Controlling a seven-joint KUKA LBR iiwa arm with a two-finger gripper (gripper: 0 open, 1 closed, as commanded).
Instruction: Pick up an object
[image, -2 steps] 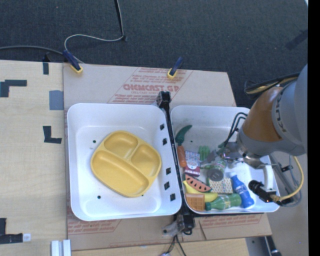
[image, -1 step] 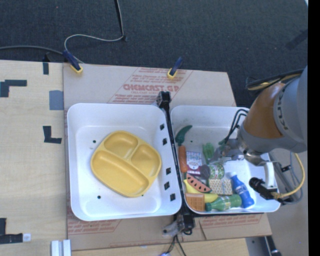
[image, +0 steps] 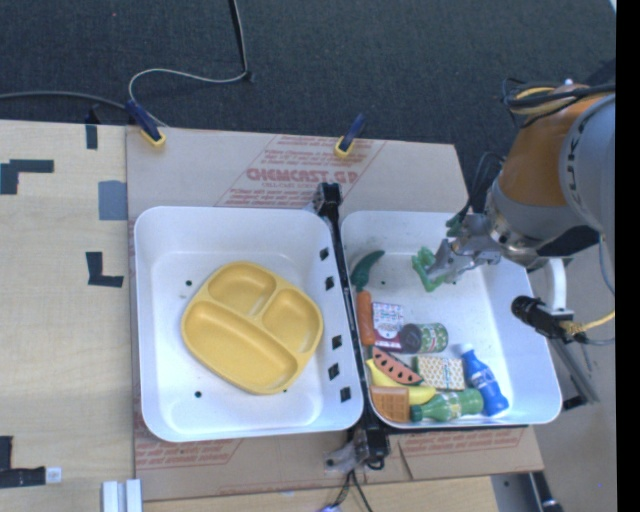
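Camera view: gripper (image: 447, 262) clenched on a green toy (image: 430, 268) near the right bin's (image: 520, 330) far edge (contact looked shallow). Advise lifting slowly, straight up, watching for slip.

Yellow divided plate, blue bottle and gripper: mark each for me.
yellow divided plate (image: 252, 326), camera view, on the central ridge.
blue bottle (image: 483, 380), camera view, on its body.
gripper (image: 432, 268), camera view, at its green-tipped end.

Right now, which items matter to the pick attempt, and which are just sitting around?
In play:
gripper
green toy at its fingers
right bin

Lying about:
yellow divided plate in left bin
blue bottle
green bottle
watermelon slice
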